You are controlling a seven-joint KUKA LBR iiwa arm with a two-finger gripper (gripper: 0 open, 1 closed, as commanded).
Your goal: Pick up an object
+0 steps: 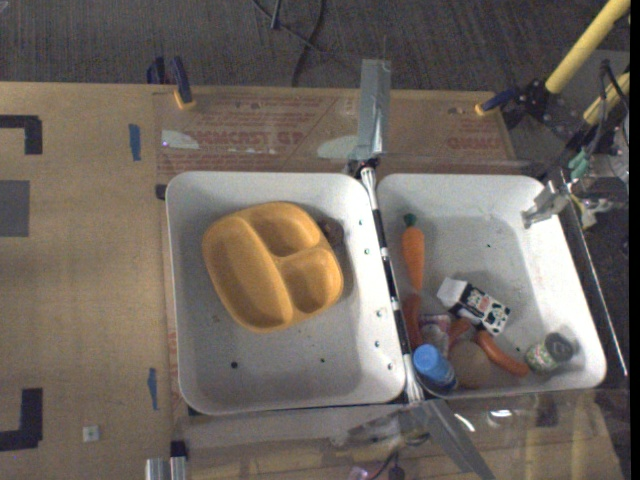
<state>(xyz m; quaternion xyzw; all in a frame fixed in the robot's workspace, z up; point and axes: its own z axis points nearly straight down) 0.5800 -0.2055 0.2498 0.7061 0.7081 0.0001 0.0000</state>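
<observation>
The left bin (200, 368) holds a yellow divided plate (272, 265), lying toward its far side. In the right bin (480, 203), a carrot (413, 252) lies along the left wall. Toward the near edge sit a blue-capped bottle (431, 365), a small black-and-white carton (474, 303), a sausage (503, 355) and a small can (546, 354), all clustered together.
</observation>
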